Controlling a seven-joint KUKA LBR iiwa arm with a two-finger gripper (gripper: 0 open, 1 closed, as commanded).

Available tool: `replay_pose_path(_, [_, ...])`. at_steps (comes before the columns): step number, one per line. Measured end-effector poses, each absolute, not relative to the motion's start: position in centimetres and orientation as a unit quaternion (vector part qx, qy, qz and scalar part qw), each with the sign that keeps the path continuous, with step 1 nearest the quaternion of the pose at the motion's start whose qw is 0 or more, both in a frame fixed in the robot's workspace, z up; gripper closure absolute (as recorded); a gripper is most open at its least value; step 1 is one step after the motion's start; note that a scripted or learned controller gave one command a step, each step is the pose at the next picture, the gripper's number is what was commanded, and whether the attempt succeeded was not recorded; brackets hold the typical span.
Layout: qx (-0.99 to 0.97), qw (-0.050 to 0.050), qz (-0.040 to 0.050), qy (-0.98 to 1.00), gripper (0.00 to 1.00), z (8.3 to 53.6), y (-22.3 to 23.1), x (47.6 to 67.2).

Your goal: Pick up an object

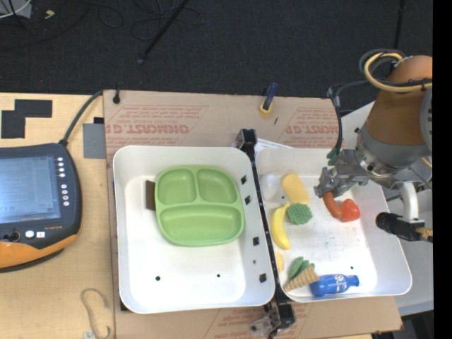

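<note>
A red and orange toy (342,207) lies in the right bin (385,260), toward its far right part, and the gripper (332,186) sits directly over the toy's left end. Whether its fingers are spread or pinching cannot be told, since the dark metal of the wrist hides them. The grey arm with its orange band (402,115) reaches in from the right above that bin.

Left of the toy lie a green bumpy ball (299,214), a yellow cylinder (294,188) on its far side, and a banana (280,228) along the bin's left wall. Near the front edge rest a cone with green leaves (301,272) and a blue bottle (333,284) on its side.

The left bin (141,274) holds a green divided tray (198,205), with a small brown block (150,195) touching its left edge. Far left on the bench lies a control pendant (34,200) with a screen
</note>
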State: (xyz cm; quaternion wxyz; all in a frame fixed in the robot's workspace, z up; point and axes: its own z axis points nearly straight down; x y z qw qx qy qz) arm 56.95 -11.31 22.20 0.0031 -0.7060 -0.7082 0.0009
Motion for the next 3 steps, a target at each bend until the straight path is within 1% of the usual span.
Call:
replay_pose_path(1, [-0.706, 0.003, 0.0003, -0.708, 1.00, 23.1, -7.0, 55.5])
replay_pose_path(2, [-0.706, 0.003, 0.0006, -0.709, 1.00, 23.8, -1.9, 53.0])
replay_pose_path(3, [-0.706, 0.003, 0.0019, -0.708, 1.00, 21.6, 1.8, 51.6])
